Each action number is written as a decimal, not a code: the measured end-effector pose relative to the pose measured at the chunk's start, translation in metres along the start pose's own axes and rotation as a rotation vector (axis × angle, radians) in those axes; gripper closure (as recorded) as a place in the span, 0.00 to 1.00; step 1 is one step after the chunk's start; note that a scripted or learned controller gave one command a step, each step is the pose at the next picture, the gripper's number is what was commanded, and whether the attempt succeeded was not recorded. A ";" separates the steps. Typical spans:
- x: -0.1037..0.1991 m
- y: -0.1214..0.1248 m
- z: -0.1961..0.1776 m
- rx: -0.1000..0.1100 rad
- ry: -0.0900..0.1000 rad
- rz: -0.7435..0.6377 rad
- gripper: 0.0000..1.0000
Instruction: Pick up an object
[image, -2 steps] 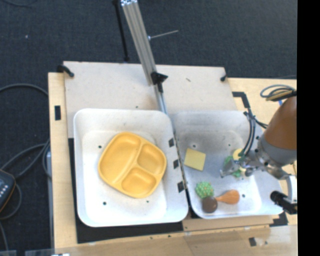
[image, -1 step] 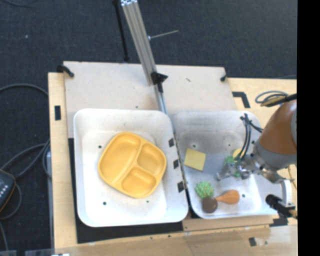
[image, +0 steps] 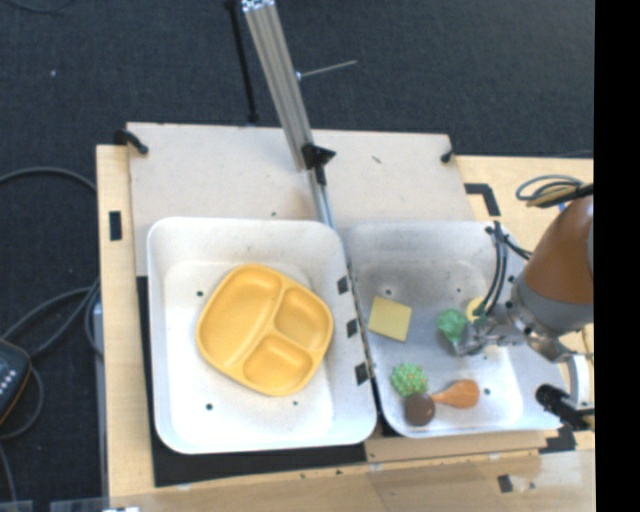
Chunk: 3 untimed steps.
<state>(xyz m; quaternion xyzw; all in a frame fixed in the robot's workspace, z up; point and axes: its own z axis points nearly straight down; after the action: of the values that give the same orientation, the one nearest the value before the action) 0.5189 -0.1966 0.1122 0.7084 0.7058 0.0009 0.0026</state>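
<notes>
- The end effector (image: 468, 338) sits low in the right bin (image: 420, 245), at the right of the frame, right against a small green object (image: 452, 323).
- Whether its fingers are spread or pressed together cannot be told from this slanted view; the green object looks to be touching the tips, but I cannot see it between them, so I would not count it as held.
- Likely step: settling onto the green object for a grasp. To do it well, centre the tips over the piece, not on its right edge, and go down fully before closing.
- The bin's right wall is close to the wrist, so the approach should stay near vertical to avoid scraping it.
- Other candidates lie lower in the same bin: a green knobbly piece (image: 408, 378), a brown ball (image: 418, 408) touching an orange drumstick-shaped toy (image: 460, 394), and a flat yellow square (image: 390, 318) left of the green object.
- The left bin (image: 180, 250) holds a yellow divided plate (image: 264, 328), well apart from the arm.
- Lift slowly, straight up, and check the object rises.
</notes>
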 end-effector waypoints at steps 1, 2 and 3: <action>0.006 0.010 -0.056 -0.003 -0.001 -0.008 1.00; 0.004 0.012 -0.110 -0.004 -0.001 -0.008 1.00; 0.049 0.011 -0.106 0.003 0.002 -0.010 1.00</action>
<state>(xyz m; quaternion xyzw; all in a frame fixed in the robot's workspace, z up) 0.5292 -0.1469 0.2181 0.7050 0.7092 0.0008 0.0008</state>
